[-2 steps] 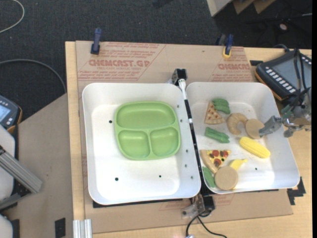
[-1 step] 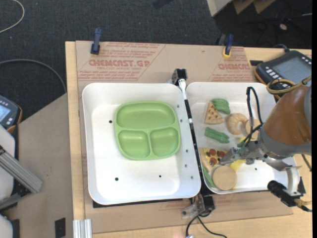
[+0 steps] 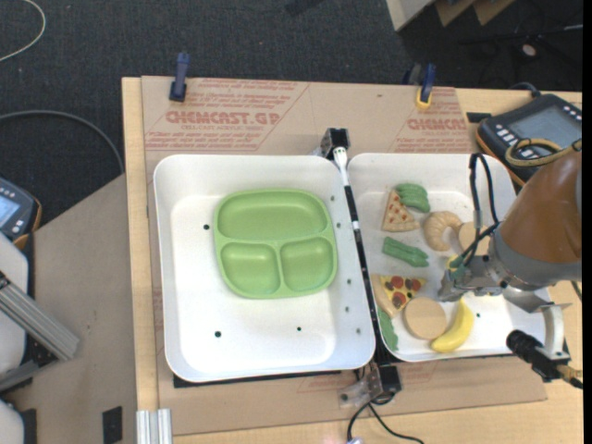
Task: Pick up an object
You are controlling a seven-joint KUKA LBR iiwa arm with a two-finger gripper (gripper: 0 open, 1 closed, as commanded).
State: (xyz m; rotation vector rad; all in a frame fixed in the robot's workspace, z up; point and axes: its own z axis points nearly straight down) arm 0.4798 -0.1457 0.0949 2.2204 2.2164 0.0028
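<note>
The right bin [image 3: 370, 169] holds toy food: a pizza slice [image 3: 399, 214], a green piece [image 3: 413, 195] at the back, a croissant [image 3: 443, 229], a green bean pod [image 3: 404, 251], a second pizza slice [image 3: 398, 291], a round tan cookie [image 3: 425, 319] and a banana [image 3: 454, 329]. My gripper [image 3: 455, 285] reaches down into this bin from the right, just above the banana and beside the croissant. The arm's wrist hides its fingertips.
The left bin [image 3: 176, 276] holds a green divided plate [image 3: 275, 242]. A black cable and clip run along the divider [image 3: 350, 220] between the bins. A handheld controller [image 3: 532, 129] lies at the bench's back right. Blue clamps [image 3: 178, 75] hold the board's far edge.
</note>
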